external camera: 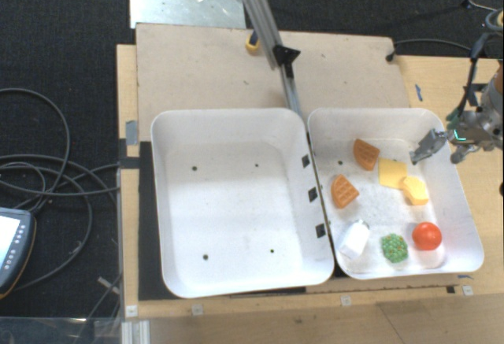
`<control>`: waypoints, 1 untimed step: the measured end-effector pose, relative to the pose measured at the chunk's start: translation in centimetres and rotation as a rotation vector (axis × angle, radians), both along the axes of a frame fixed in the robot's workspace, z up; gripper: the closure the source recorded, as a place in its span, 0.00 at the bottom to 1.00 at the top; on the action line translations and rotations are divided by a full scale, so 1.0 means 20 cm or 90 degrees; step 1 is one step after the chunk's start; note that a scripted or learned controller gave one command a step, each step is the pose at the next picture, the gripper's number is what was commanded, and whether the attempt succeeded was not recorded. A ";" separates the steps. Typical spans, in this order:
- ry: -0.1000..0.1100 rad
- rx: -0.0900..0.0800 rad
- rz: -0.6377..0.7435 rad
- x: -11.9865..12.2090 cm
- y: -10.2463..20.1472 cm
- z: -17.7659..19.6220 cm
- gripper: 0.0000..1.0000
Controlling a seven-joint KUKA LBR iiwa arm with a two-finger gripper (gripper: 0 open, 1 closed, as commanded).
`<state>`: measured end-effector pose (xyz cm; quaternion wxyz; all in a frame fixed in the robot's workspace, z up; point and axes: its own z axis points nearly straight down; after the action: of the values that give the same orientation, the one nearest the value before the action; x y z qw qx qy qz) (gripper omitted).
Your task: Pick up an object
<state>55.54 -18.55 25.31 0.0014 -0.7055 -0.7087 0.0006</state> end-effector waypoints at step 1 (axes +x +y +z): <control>-0.003 -0.001 0.000 0.00 0.00 0.01 0.00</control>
<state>55.62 -18.54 25.55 -0.0006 -0.7054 -0.7088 -0.0006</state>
